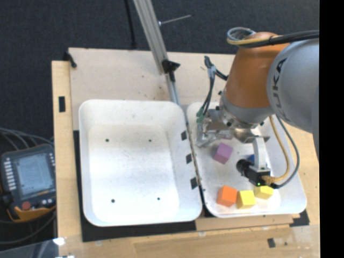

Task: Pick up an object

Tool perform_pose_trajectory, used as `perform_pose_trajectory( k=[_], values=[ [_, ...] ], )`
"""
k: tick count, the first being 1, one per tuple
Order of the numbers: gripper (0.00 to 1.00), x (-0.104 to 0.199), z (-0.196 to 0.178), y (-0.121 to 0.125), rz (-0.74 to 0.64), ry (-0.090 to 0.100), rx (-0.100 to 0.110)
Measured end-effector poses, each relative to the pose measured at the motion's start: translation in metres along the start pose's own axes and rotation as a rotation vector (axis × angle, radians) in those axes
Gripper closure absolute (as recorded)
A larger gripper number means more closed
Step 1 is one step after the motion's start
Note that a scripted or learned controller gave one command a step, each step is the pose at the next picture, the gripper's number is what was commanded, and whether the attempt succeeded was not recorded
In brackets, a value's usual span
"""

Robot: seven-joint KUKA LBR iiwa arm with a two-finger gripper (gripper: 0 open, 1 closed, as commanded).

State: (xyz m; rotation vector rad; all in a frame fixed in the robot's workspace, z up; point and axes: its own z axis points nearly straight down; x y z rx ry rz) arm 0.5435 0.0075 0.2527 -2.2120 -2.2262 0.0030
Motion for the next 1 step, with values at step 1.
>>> perform_pose_trajectory(
  k=[1],
  values=[
    [1.00,0.0577,0.0129,0.0103,-0.001,-0.001,-0.004]
  ],
)
